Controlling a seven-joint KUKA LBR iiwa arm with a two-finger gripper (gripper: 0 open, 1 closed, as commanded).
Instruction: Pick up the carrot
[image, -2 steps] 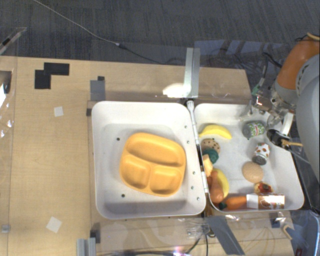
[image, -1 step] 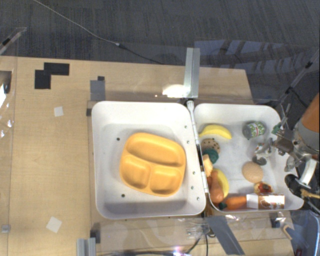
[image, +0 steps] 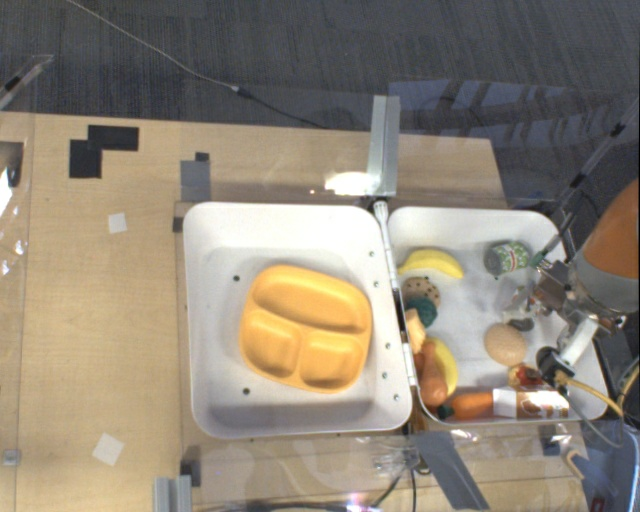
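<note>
The short orange plastic carrot with a dark green tip (image: 468, 405) lies along the near edge of the right-hand shallow white bin (image: 470, 225), beside a white bottle (image: 535, 404). Farther back, at the right edge, the two-finger gripper (image: 540, 297) hovers; whether it is parted cannot be told. Approach seems underway: next it must travel nearward and descend.
</note>
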